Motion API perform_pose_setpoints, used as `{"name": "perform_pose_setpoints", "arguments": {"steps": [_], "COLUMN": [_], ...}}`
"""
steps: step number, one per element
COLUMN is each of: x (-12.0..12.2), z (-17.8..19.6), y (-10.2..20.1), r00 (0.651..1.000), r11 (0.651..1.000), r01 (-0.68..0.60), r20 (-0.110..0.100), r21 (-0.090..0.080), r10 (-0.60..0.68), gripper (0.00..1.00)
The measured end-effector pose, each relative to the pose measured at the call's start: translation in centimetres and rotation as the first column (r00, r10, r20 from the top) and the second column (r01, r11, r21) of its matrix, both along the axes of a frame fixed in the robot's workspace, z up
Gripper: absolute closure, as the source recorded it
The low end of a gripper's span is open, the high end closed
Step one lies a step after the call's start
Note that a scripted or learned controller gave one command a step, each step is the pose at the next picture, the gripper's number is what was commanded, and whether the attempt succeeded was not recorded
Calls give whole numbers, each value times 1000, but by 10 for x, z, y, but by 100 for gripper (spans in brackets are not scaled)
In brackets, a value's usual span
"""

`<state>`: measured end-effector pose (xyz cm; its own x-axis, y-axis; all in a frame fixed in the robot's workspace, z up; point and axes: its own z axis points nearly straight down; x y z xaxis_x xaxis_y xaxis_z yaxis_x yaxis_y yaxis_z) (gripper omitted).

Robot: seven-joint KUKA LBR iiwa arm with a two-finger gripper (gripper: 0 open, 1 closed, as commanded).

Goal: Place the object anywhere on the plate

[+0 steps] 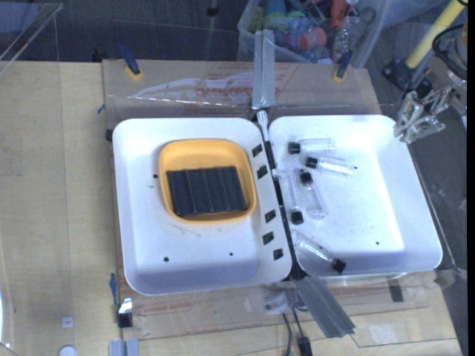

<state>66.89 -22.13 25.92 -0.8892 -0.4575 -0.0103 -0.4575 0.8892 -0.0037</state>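
Note:
A yellow square plate (171,156) with a dark ribbed insert (206,190) lies in the left white bin (137,243). Several clear vials with black caps lie in the right bin (386,221): one (313,147) near the top left, one (332,167) just below it, one (311,194) pointing down the bin, and one (321,256) at the front left corner. My gripper (420,115) hangs outside the right bin's far right corner, well away from the vials and the plate, with nothing seen in it.
A metal divider (263,73) runs between the bins. A clear tub of colourful items (312,13) stands behind them. Blue clamps (132,67) hold a plastic sheet at the back. Wooden bench surface lies to the left.

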Motion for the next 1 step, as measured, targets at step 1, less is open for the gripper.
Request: {"name": "perform_pose_setpoints", "arguments": {"steps": [1], "x": [0], "z": [9], "y": [0], "r00": [949], "r11": [949], "r01": [-314], "r20": [0], "r21": [-3], "r10": [314], "gripper": [100]}}
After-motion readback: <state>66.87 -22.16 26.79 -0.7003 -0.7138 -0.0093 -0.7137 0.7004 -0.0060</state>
